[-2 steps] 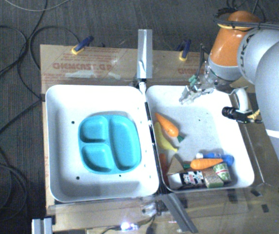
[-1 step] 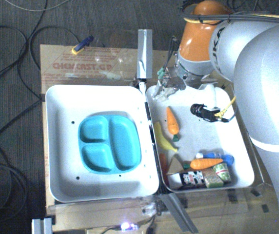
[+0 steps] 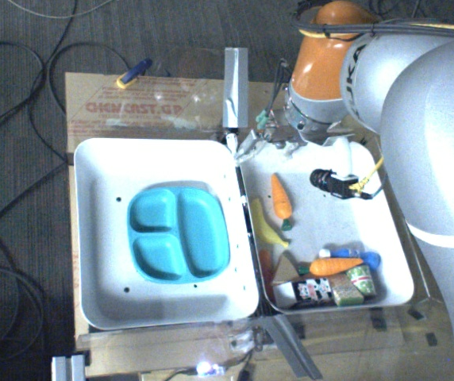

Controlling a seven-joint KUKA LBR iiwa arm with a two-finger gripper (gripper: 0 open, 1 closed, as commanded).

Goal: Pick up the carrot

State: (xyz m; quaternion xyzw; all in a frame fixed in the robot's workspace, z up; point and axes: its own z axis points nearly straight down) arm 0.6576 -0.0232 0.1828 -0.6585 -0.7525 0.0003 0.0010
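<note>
My pincer (image 3: 268, 131) hovers at the far left corner of the shallow white right-hand bin (image 3: 332, 222); I cannot tell its spread. The tapered orange carrot (image 3: 281, 197) lies untouched in that bin's left half, so I judge I'm staging for a descent.

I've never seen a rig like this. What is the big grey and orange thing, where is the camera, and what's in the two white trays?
One camera, fixed above the bench, looks down at a slant. The grey machine with the orange band is a robot arm reaching in from the right. Its gripper hovers at the top left corner of the right white bin. That bin holds an upper orange carrot, a lower orange carrot, a yellow banana and a green packet. The left white bin holds a blue divided tray. Both carrots lie in the bin, not in the gripper.
</note>
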